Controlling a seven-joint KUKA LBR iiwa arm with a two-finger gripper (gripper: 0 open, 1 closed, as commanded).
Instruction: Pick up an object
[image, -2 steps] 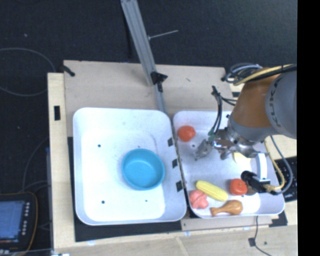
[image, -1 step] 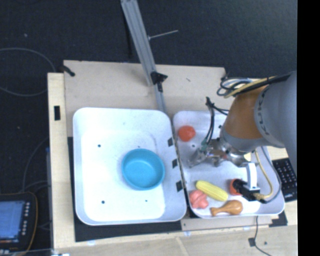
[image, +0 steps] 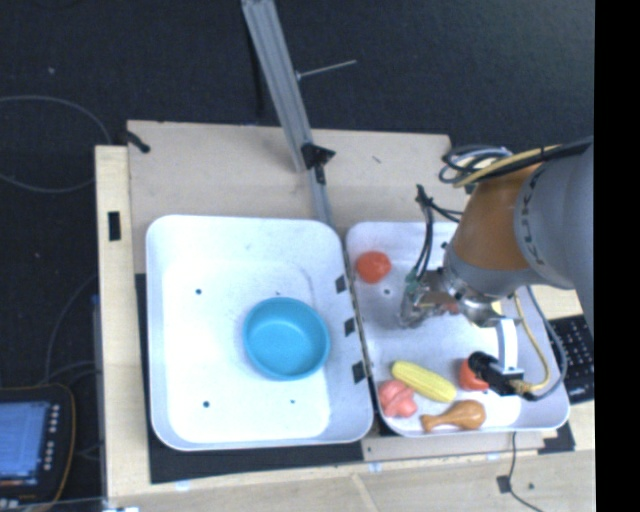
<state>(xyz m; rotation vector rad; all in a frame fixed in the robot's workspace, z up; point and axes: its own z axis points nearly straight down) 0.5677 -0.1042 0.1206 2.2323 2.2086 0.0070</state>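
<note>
While the arm (image: 520, 225) reaches over the right bin (image: 395, 245), its gripper (image: 412, 308) hangs above bare floor. Nearby lie a tomato (image: 374, 266), corn (image: 423, 381), drumstick (image: 455, 416) and pink toy (image: 397, 398). A blue bowl (image: 287, 337) sits in the left bin (image: 200, 260).

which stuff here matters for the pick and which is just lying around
For the pick: gripper; right bin; tomato; corn; drumstick; pink toy; red toy.
Lying about: left bin; blue bowl; screen; pole.
</note>
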